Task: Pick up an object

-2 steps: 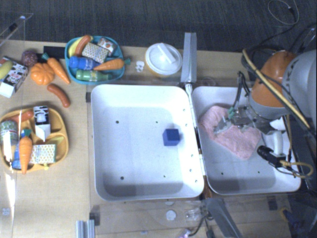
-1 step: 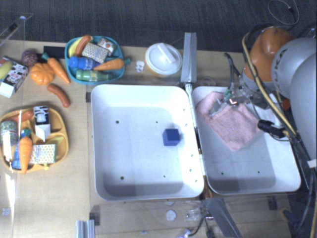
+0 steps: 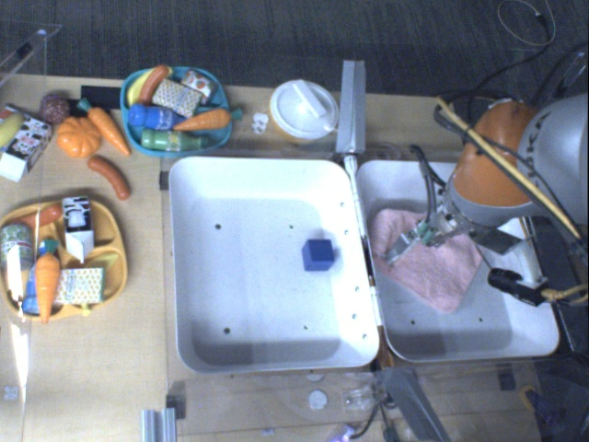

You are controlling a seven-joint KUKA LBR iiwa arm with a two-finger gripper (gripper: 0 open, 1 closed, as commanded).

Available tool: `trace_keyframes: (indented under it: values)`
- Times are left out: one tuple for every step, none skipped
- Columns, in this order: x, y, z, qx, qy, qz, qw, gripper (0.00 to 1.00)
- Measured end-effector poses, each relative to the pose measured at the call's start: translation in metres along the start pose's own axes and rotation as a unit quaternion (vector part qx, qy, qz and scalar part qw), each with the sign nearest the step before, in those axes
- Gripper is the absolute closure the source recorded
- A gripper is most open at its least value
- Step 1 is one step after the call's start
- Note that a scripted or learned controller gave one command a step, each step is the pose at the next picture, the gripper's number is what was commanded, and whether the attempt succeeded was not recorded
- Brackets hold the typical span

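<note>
A small blue cube lies near the middle of the left white bin, slightly right of centre. A crumpled pink cloth rests in the right white bin, against its left wall. My gripper hangs over the upper left part of the cloth, at or just above its surface. The grey arm with its orange band reaches in from the right and hides the bin's upper right area. Nothing is visibly held.
A metal divider post stands behind the seam between the bins. A white lidded bowl, a blue basket of toy food and a yellow plate of toy food sit outside the bins. Cables cross the right bin's edge.
</note>
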State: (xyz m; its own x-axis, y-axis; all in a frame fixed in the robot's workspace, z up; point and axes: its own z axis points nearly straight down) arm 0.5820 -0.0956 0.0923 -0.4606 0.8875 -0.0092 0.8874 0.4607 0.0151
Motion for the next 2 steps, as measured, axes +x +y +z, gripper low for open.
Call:
trace_keyframes:
  values:
    - [0.011, 0.018, -0.094, 0.004, 0.003, -0.002, 1.0000, 0.00]
    - [-0.037, -0.007, -0.008, 0.006, 0.004, -0.046, 0.9989, 0.00]
